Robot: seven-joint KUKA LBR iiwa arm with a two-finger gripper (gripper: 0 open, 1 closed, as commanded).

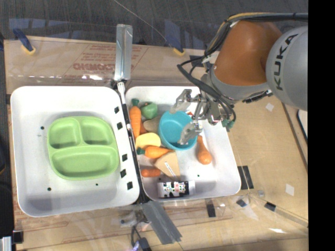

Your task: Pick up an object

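The right bin (222, 174) holds a blue cup (172, 130) lying near its middle among toy foods. My gripper (186, 116) hangs over the cup's upper right side, open. One finger (182, 99) stands just beyond the cup's far rim and the other finger (189, 133) reaches down over the cup's right rim. Around the cup lie an upright carrot (135, 120), a green piece (150, 110), a yellow piece (148, 139), an orange piece (156, 151), a tan wedge (168, 165) and another carrot (203, 151).
The left bin (26, 119) holds a green divided plate (82, 146). A small black and white box (174, 188) lies at the right bin's front wall. The arm's orange band (243, 54) and cables hang over the right bin's far right corner.
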